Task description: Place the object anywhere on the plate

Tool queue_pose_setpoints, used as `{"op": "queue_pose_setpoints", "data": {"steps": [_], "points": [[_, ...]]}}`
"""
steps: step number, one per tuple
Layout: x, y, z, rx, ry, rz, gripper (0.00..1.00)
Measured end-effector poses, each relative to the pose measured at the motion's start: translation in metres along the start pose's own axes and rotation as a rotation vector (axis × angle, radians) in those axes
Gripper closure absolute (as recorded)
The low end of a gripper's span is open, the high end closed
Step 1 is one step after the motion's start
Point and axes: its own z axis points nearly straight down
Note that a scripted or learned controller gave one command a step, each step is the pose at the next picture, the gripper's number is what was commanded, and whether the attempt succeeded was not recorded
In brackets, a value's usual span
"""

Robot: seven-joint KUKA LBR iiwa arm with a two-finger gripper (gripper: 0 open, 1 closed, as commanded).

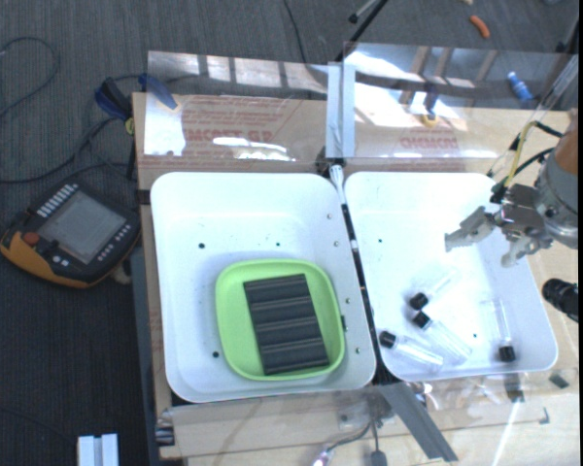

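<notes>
The arm comes in from the right edge of the bench, orange band just visible at the frame's edge, wrist bent down over the right bin (369,197). The gripper (488,243) hangs above that bin's far right part, and its two fingers are spread apart, one reaching left toward the bin's middle, the other pointing down toward the near wall. Nothing sits between them.

Down on the floor of the right bin, toward its near edge, lie several clear tubes with black caps (423,311), scattered loose, well apart from the gripper. One more capped tube (503,336) lies by the near right corner.

Over in the left bin (175,221), the green plate (229,289) rests near the bin's near edge, and a dark ribbed block (286,323) lies flat on it, covering most of the plate's middle.
</notes>
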Motion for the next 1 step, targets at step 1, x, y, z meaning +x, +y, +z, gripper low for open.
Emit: {"op": "queue_pose_setpoints", "data": {"steps": [1], "points": [[-0.0212, 0.0108, 0.0017, 0.001, -0.001, 0.017, 0.00]]}}
